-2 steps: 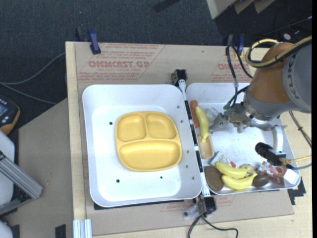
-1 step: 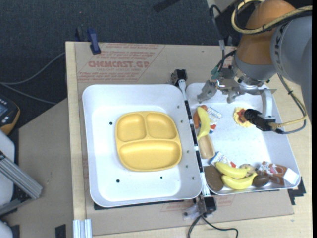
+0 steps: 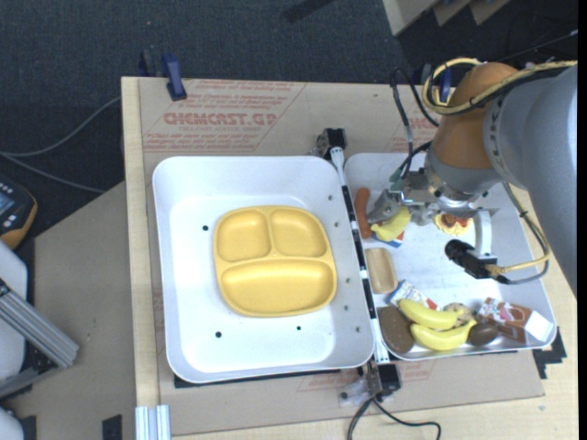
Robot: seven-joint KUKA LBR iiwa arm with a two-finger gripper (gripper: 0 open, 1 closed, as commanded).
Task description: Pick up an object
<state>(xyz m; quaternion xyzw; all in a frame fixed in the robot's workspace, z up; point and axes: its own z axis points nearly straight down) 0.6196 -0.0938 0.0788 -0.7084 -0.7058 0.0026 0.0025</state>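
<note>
Brown cardboard printed with red lettering point(image 3: 220, 117) covers the bench top, and dark grey carpet point(image 3: 110, 26) surrounds it, crossed by a thin black cable at the left. A blue clip point(image 3: 171, 74) sits on the cardboard's far left edge. Two shallow white bins lie side by side on the cardboard. The left white bin point(image 3: 183, 337) holds a yellow plastic plate with three compartments point(image 3: 273, 260), lying flat near its middle. The right white bin point(image 3: 541, 278) holds a scatter of small things: a bunch of yellow bananas point(image 3: 436, 324) near its front edge, a round dark brown piece point(image 3: 394, 330) just left of them, a tan oblong block point(image 3: 380, 270) along the left wall, a narrow red-orange stick point(image 3: 362, 211) further back on that wall, a small yellow lump point(image 3: 393, 226) beside it, and a red and white wrapped item point(image 3: 514, 319) at the front right corner.

From the right, the grey arm with the orange band point(image 3: 472, 122) reaches over the back half of the right bin, its wrist pointing down. The gripper point(image 3: 417, 204) hangs low above the bin floor, just right of the small yellow lump. Whether anything sits between its tips cannot be told from this slant, as the metal hardware blurs together there.
</note>
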